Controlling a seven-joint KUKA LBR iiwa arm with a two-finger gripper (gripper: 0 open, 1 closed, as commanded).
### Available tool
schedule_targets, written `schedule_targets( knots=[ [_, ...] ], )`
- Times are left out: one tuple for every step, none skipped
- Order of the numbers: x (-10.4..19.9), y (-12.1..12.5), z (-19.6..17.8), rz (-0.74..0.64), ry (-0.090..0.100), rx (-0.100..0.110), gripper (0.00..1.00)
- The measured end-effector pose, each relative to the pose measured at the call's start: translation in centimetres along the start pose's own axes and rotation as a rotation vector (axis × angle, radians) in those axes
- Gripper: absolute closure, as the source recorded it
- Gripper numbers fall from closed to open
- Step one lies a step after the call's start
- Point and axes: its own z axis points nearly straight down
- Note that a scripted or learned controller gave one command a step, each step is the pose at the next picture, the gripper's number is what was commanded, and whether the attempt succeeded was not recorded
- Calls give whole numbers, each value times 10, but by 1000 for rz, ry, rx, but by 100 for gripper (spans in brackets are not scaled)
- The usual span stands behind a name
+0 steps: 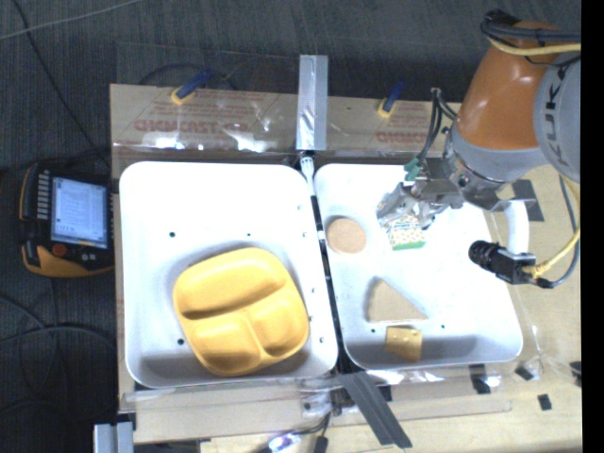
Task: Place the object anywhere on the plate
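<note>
The gripper (pixel 412 213) hung over the right bin (pixel 491 324) near its back edge, fingers clamped on a small white and green packet (pixel 408 234). The yellow plate (pixel 242 309) lay in the left bin (pixel 156 206), toward its front edge. In the right bin sat a round cookie (pixel 346 235) by the left wall, a tan wedge (pixel 392 302) mid-bin, and a brown block (pixel 404 342) at the front edge.

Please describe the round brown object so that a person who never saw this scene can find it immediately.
Look at the right white bin, the one where the grey-and-orange arm's gripper reaches. The flat round tan disc lies near this bin's left wall, in its upper half. It is the only circle: the flat tan piece below is triangular, and the small brown block is squarish.
</note>
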Motion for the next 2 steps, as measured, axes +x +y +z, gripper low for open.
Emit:
schedule_targets(
  knots=[
    [82, -19, 77, 283, 1, 4, 100],
    [81, -19, 76, 284, 1, 4, 0]
  ],
)
